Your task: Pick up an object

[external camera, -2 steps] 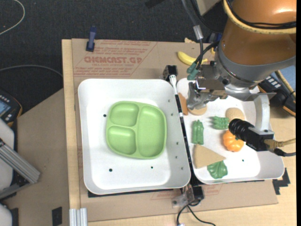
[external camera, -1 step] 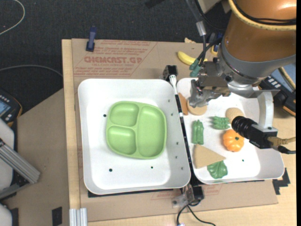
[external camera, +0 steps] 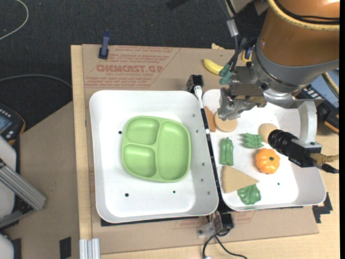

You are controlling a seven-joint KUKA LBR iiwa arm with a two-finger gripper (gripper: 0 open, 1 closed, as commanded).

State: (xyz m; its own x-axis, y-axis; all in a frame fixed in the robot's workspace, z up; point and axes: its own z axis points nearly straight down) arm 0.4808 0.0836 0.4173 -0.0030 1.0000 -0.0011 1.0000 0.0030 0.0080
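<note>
Broad glossy orange band tops a grey metal wrist; below it a boxy grey metal hand [external camera: 229, 111] with green-tipped cable fittings beside it

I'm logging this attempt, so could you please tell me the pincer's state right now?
Pincer: down over a tan round piece in the right bin; open or shut cannot be told.

Red print readable on the cardboard sheet [external camera: 135, 63] lying on the desk, at about 11 o'clock from the green divided plate [external camera: 157, 148], just beyond the far rim of the left bin [external camera: 102, 144]. Largest line reads roughly "CHEMCAST G.P", last letters uncertain. Smaller red lines above and below it too blurred to make out. No other legible text, label or number anywhere.
</note>
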